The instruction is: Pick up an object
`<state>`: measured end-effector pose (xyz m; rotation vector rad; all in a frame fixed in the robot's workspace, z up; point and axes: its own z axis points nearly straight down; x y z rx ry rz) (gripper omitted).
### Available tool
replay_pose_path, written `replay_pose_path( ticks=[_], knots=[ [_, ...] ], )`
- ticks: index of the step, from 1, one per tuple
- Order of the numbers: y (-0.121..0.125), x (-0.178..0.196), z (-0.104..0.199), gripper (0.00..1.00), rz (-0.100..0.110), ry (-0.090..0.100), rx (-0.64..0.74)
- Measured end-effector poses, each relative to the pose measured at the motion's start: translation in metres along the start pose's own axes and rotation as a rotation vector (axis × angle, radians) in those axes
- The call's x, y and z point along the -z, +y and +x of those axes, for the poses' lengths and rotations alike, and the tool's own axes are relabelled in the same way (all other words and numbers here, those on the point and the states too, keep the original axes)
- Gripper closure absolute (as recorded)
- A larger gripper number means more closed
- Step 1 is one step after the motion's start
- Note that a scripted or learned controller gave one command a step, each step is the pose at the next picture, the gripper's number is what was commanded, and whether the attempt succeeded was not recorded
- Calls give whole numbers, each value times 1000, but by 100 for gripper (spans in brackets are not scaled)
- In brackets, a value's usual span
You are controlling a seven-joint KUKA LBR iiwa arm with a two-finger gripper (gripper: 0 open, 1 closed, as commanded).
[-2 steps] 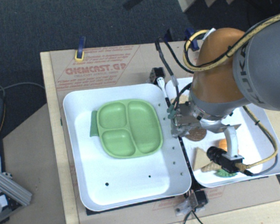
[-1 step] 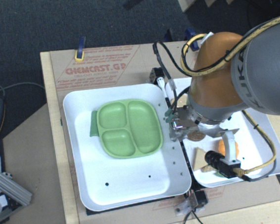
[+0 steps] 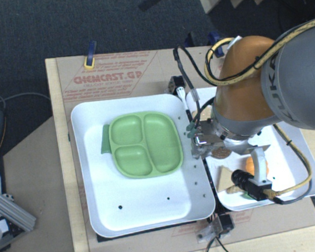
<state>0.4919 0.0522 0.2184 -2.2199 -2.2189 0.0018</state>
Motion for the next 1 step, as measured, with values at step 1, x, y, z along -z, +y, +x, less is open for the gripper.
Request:
replay_pose_path(
  ticks=[1],
  knots=[
    [6, -4, 5, 100, -2, -1, 2]
  ],
)
